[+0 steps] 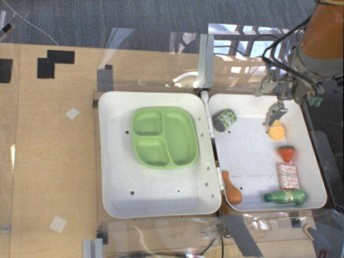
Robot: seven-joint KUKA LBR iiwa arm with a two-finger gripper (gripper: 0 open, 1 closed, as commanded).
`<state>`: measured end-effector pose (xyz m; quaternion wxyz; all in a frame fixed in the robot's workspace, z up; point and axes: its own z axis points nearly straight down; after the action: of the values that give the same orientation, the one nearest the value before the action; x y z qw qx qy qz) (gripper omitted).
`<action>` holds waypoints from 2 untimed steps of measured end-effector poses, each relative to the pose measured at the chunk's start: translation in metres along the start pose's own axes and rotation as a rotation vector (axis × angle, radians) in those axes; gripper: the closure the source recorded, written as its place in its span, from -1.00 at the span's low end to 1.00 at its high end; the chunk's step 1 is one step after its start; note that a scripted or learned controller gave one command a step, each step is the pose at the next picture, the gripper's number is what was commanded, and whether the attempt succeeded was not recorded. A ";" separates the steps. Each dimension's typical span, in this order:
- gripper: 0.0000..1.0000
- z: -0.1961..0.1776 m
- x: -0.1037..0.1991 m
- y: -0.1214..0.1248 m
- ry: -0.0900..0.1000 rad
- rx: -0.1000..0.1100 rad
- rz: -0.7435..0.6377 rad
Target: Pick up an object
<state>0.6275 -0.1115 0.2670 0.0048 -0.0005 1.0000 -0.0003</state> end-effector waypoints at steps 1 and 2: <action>-1.00 0.169 0.025 -0.011 -0.002 0.000 0.106; -1.00 0.176 0.075 -0.040 -0.004 0.001 0.186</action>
<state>0.5545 -0.1514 0.0899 0.0068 0.0922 0.9957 -0.0005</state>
